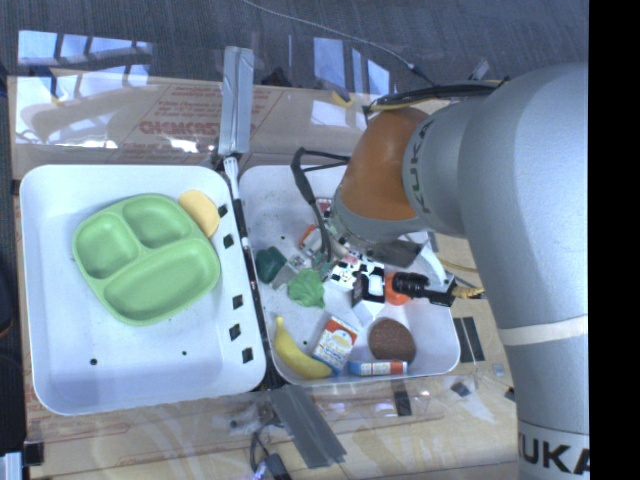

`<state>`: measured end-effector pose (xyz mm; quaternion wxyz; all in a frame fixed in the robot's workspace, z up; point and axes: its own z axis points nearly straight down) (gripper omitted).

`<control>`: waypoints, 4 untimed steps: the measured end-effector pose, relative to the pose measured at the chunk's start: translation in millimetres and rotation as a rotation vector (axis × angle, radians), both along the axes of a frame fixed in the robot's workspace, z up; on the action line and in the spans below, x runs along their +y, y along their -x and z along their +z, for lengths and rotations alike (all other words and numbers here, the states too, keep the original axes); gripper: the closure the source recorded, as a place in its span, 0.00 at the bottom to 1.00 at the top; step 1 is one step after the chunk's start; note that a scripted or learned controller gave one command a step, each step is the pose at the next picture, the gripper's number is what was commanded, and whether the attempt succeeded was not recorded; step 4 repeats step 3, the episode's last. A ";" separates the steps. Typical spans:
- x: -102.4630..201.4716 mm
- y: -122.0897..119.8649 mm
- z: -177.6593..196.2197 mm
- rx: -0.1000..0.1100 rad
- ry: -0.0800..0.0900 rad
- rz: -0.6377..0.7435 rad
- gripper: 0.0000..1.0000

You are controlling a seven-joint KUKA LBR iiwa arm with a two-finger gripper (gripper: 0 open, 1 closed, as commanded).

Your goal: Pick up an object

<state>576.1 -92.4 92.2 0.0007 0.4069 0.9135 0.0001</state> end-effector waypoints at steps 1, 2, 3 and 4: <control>0.8 -0.5 10.1 0.000 0.001 0.008 1.00; 72.0 -1.3 141.0 -0.007 -0.002 -0.182 1.00; 4.0 16.9 99.4 0.003 0.000 0.087 1.00; 4.0 16.9 99.4 0.003 0.000 0.087 1.00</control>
